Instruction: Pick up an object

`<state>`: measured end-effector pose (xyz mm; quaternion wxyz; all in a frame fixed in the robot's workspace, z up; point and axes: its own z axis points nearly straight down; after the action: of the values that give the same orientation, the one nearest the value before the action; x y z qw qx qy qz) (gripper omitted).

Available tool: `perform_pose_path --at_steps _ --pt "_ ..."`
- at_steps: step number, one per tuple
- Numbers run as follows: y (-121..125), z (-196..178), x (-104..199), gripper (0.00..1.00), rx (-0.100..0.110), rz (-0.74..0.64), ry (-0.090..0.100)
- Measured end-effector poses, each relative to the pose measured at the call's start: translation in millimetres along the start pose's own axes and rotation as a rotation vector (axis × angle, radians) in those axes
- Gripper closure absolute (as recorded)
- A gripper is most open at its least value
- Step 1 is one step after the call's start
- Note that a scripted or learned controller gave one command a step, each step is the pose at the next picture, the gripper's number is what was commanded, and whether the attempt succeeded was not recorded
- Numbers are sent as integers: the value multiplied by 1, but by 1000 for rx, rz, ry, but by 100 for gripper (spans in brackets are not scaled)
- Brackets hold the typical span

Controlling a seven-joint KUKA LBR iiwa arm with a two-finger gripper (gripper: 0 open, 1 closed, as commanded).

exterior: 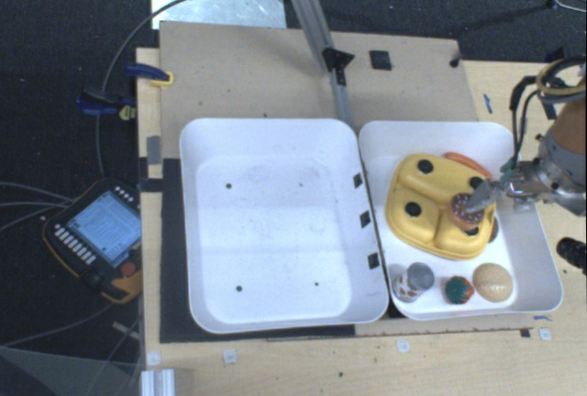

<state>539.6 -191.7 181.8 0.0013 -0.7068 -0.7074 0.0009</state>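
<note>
Along the right bin's (527, 243) near wall lie a grey-capped piece (415, 279), a green ball (459, 290) and a tan egg-shaped item (492, 281), none disturbed. Behind them sits the yellow moulded object (424, 202), flat on the bin floor, with an orange item (466, 163) just beyond it. Gripper (468, 210) is low over the yellow object's right part, beside a small reddish piece; its grip state cannot be determined. Judgement: approach made, nothing lifted; grasp and raise remain. Left bin (197, 202) adjoins.
</note>
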Motion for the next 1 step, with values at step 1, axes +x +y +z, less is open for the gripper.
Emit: perform_pose_path --at_steps 1 --pt "-4 44 5 0 -1 0 0"
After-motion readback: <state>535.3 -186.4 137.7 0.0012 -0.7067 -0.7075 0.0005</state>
